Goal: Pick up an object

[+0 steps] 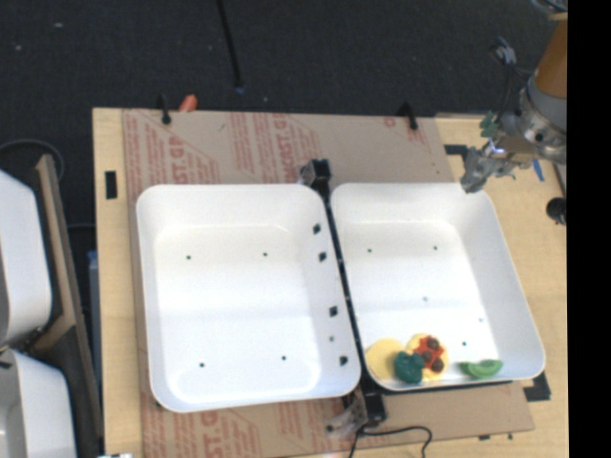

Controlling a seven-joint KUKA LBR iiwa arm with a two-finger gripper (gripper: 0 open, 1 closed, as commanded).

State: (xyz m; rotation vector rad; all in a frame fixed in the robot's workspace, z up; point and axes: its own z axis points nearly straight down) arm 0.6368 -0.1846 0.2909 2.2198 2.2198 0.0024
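Several small objects lie together at the near edge of the right bin point(496, 256): a pale yellow round piece point(382, 357), a dark teal lump point(410, 369), a red and yellow toy point(429, 350) and a green piece point(481, 368). My gripper point(474, 177) hangs at the far right corner of that bin, just over its rim, well away from the objects. The arm's orange band shows at the view's upper right.
The left bin point(153, 256) sits beside the right one, with a black clip strip point(331, 265) between them. Both rest on a brown board point(239, 141) on the bench. White furniture stands at the far left.
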